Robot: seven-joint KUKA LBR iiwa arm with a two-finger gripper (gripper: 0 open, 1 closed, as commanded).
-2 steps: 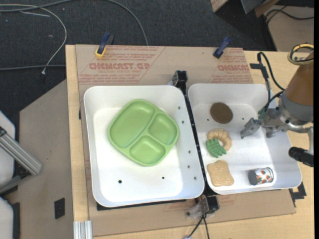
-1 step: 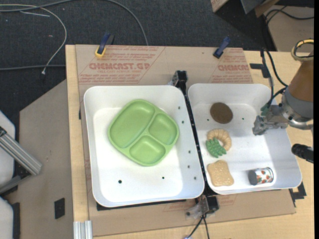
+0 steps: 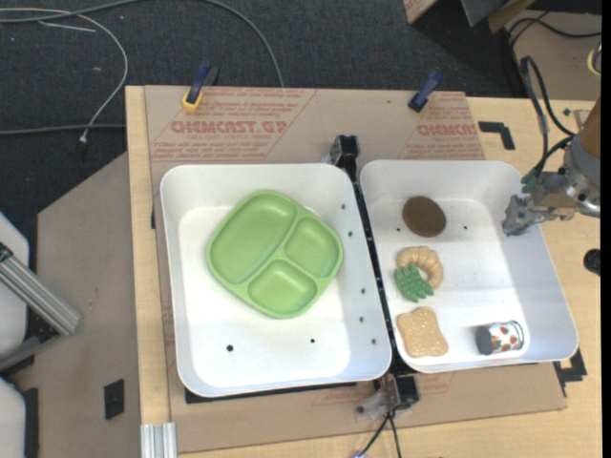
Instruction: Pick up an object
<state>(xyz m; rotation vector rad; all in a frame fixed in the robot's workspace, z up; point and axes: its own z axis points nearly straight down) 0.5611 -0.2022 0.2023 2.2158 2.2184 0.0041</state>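
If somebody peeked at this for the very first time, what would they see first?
Probably the big green tray, sitting alone in the left bin. Next, the little things in the right bin: a brown disc at the back, a tan ring with a green piece on it, toast and a small can in front. The tool hangs over that bin's right edge.

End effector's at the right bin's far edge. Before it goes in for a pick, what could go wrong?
The end effector sits over the right bin's rim, so a straight descent might hit the wall. The green toy overlaps the ring-shaped pastry; grasping either could drag both. The small can lies on its side and might roll.
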